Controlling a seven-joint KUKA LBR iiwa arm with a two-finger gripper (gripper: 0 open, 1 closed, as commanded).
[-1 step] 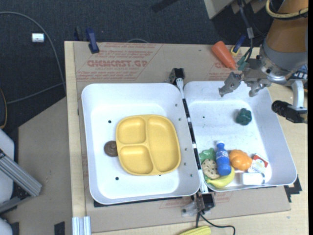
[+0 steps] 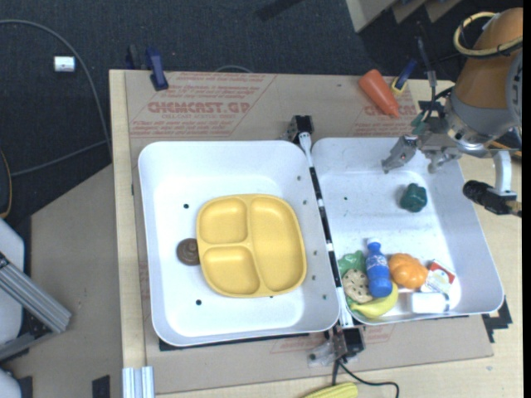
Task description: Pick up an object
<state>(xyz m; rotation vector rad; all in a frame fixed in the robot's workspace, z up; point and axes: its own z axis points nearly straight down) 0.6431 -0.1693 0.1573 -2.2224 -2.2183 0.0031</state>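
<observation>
We look down on a bench with two shallow white bins side by side. The left bin [image 2: 158, 222] holds a yellow divided plate [image 2: 250, 245] with a small brown disc [image 2: 187, 251] tucked against its left edge.

In the right bin [image 2: 465, 222], the arm's gripper [image 2: 420, 153] hangs near the far rim. Its two fingers [image 2: 397, 157] are spread apart with nothing between them. Near it, toward us, a small dark green object [image 2: 413, 196] lies alone on bare white floor. We take this to be the likeliest thing to pick up.

At the near end of that bin sits a crowded heap: a blue bottle [image 2: 377, 270], an orange fruit [image 2: 406, 270], a banana [image 2: 373, 307], a cookie [image 2: 357, 283] and a white packet [image 2: 430, 302], all touching or overlapping.

We judge the green object to be light, probably hollow plastic or rubber, lumpy and rounded rather than flat-sided. Its shape is too small to read clearly. Such a piece may roll or squirt sideways if pinched off centre, so we would close across its widest middle, coming straight down. It looks sturdy, not fragile. With open floor all around, the fingers have room on both sides.
</observation>
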